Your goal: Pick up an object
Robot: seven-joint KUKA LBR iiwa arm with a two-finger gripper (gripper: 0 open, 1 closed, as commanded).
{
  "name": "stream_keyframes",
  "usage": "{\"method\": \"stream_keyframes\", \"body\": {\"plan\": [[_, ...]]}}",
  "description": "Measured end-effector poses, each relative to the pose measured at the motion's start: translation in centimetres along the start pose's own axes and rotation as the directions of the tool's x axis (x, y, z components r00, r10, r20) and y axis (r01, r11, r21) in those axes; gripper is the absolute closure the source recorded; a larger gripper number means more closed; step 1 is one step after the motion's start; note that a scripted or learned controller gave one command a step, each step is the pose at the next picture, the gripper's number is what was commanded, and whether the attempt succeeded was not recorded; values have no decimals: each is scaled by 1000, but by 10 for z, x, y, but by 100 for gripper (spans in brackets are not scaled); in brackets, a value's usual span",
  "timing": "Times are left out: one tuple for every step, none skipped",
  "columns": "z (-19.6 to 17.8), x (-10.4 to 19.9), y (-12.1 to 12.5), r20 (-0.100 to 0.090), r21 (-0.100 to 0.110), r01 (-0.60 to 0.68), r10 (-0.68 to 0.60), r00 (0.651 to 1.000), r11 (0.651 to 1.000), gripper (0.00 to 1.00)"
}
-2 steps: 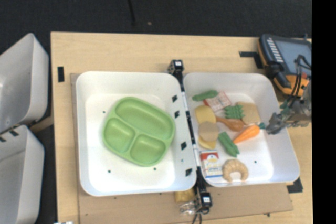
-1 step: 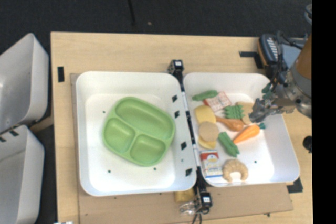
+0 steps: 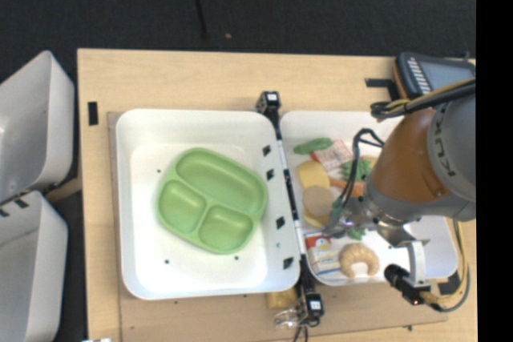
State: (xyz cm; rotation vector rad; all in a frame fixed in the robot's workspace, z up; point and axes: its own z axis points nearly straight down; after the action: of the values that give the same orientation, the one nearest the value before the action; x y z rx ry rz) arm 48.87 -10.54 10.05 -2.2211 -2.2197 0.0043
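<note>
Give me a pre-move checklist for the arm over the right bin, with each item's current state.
1. Arm over the right bin: ok; the arm reaches in from the right above it.
2. Pincer fingers open or shut: cannot tell; the wrist covers them.
3. Anything held: cannot tell; nothing shows between fingers.
4. Pickable objects nearby: ok; a croissant, a yellow block, a green pod and a red-and-white packet lie in the right bin.
5. Objects apart enough for a clean grasp: not ok; they are crowded, several touching or overlapping.
6. Left bin contents: ok; the green divided plate lies flat.
</note>
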Motion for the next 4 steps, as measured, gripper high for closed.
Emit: {"method": "stream_keyframes", "body": {"plan": [[-135, 60, 3, -1, -15, 9, -9, 1000, 1000, 100], [-201, 123, 2, -3, -12, 10, -10, 1000, 1000, 100], [-382, 143, 1, -3, -23, 7, -7, 1000, 1000, 100], [-323, 84, 0, 1, -3, -2, 2, 1000, 1000, 100]]}}
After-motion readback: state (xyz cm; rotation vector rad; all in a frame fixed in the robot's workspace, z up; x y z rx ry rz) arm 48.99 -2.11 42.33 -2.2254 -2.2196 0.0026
